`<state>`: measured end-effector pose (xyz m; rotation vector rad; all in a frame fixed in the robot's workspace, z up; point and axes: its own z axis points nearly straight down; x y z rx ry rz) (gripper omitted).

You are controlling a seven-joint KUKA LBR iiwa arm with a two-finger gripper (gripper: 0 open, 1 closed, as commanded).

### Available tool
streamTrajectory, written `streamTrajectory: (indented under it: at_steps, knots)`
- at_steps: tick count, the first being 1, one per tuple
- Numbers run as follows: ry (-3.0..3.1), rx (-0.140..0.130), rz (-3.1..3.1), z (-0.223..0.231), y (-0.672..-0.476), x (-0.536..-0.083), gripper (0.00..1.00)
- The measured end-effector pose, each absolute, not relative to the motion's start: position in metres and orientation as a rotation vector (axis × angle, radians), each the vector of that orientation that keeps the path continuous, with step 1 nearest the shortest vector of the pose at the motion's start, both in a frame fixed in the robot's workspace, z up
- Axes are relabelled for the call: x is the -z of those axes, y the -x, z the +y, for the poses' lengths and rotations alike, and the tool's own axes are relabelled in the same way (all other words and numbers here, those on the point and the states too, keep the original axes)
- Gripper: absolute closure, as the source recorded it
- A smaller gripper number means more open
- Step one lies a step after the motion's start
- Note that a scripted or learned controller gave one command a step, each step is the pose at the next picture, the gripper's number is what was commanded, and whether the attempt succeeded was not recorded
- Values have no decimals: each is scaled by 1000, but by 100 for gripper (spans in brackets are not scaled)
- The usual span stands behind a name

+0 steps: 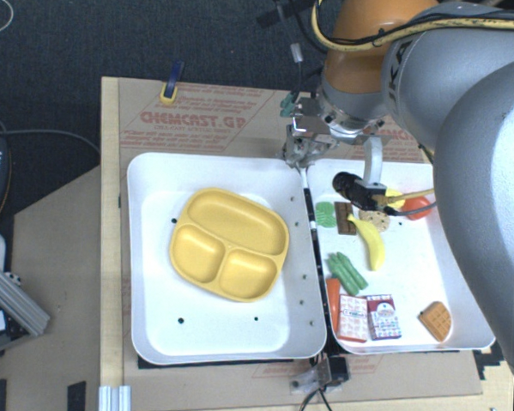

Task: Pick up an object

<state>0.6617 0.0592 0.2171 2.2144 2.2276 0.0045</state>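
My gripper (301, 158) hangs over the far end of the wall between the two bins, above the rims, and nothing shows between its fingers. The right bin (459, 280) holds several small things: a yellow banana (373, 243), a green round slice (325, 214), a brown piece (345, 220), green bean pods (348, 272), an orange carrot (333, 297), a red-and-white packet (369, 318), a waffle-like cookie (436, 320) and an orange-red piece (418, 205). The green slice is the nearest of them to the gripper.
A yellow divided plate (229, 244) lies in the middle of the left bin (148, 323). Both bins rest on a cardboard sheet (201, 120). The grey arm covers the upper right of the view and the right bin's far corner.
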Motion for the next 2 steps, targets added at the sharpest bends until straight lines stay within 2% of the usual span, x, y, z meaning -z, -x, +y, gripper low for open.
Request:
streamTrajectory:
  at_steps: [2]
  knots:
    - [-2221, -2, 2218, 46, -670, -217, 100]
